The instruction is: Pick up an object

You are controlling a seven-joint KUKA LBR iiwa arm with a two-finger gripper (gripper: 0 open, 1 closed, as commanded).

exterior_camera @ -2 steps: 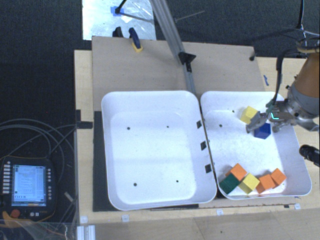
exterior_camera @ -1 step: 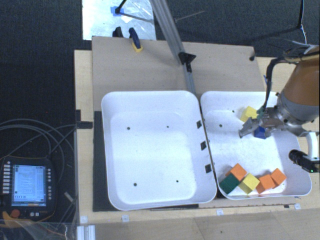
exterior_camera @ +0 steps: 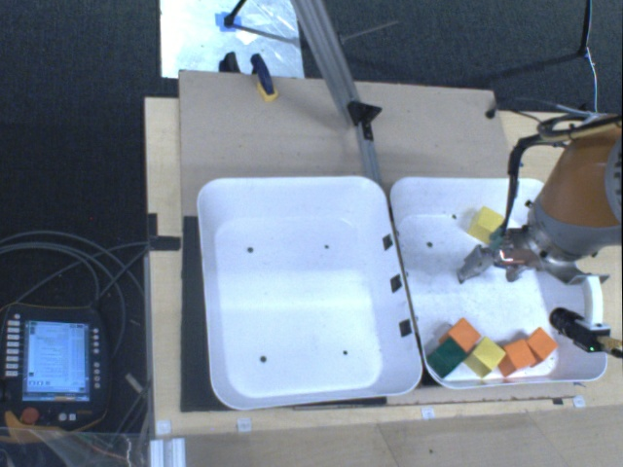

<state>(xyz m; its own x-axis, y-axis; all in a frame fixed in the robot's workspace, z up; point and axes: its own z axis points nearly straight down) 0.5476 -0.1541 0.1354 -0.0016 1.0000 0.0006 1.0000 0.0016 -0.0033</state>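
Observation:
My gripper [exterior_camera: 494,264] hangs over the middle of the right bin [exterior_camera: 428,207], fingers spread open with nothing between them. A yellow block [exterior_camera: 484,224] lies just beyond it, toward the bin's far side, close to the left finger but apart from it. Along the bin's near edge sits a cluster: an orange block [exterior_camera: 464,335], a green block [exterior_camera: 447,359], a second yellow block [exterior_camera: 484,357] and two more orange blocks [exterior_camera: 521,356] [exterior_camera: 542,342]. The arm's orange band [exterior_camera: 579,178] rises at the right.
The left bin [exterior_camera: 292,197] stands beside the right one. A slanted grey pole [exterior_camera: 331,52] crosses the back of the bench. A black fitting [exterior_camera: 576,330] juts over the right bin's right rim. A pendant [exterior_camera: 54,363] and cables lie on the floor at the left.

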